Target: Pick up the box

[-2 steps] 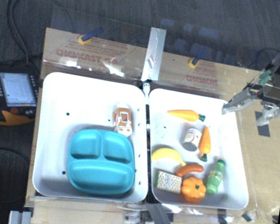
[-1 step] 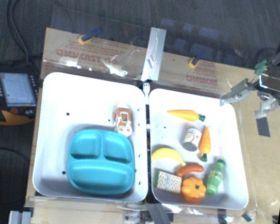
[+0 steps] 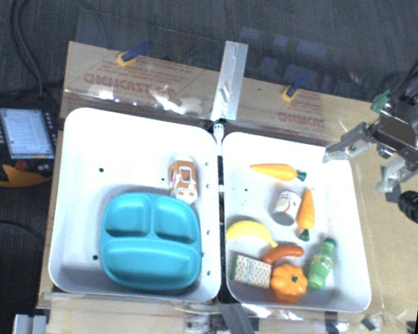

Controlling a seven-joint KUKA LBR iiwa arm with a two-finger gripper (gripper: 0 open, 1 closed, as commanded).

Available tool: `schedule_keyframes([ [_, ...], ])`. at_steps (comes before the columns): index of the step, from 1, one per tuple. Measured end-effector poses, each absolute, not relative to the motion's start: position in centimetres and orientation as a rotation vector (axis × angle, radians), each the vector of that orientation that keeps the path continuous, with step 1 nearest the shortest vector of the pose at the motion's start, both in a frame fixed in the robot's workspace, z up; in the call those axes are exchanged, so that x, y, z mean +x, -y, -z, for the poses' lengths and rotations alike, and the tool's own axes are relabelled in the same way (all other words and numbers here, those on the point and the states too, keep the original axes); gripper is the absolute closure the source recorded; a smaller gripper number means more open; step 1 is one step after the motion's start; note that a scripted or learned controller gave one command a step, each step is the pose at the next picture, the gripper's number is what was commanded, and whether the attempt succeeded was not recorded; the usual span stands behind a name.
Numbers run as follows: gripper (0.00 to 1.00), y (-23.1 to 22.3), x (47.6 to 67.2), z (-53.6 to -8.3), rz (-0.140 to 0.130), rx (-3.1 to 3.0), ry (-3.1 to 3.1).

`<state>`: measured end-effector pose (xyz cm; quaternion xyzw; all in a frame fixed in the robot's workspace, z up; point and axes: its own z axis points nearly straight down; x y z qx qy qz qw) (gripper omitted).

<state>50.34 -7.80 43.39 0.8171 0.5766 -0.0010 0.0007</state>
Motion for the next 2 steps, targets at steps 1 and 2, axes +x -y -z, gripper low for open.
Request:
schedule_keyframes([
  [1,0.0,1.6,48.5,-41.2,0.004,2.375,-2.056],
  [2,0.0,-5.1,48.9,-42.0,0.002,2.075,-2.359],
])
